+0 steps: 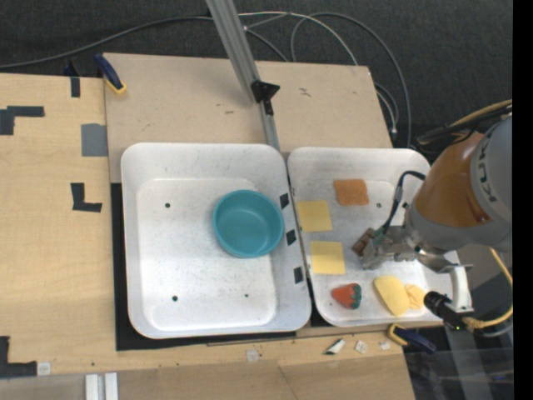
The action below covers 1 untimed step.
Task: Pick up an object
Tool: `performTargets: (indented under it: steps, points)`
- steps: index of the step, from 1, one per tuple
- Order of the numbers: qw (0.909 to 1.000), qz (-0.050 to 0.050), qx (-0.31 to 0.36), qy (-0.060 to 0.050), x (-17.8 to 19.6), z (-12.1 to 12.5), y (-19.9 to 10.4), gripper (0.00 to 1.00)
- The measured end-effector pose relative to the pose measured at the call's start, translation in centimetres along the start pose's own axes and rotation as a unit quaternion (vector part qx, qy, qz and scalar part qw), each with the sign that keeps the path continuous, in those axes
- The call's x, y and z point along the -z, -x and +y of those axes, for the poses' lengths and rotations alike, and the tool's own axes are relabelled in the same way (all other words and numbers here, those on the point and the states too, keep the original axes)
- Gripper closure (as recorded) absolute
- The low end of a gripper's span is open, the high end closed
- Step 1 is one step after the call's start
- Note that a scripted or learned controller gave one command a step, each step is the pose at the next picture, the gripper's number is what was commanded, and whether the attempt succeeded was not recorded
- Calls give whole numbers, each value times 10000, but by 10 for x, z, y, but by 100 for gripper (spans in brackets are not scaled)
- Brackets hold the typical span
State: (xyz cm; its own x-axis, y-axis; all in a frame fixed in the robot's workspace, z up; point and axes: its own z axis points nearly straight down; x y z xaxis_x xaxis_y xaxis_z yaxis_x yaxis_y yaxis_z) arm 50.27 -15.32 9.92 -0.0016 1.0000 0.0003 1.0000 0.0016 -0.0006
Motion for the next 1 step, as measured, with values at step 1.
performTargets:
  steps: [1]
  points:
    - [10000, -7, 0, 22, 63, 0, 1, 100]
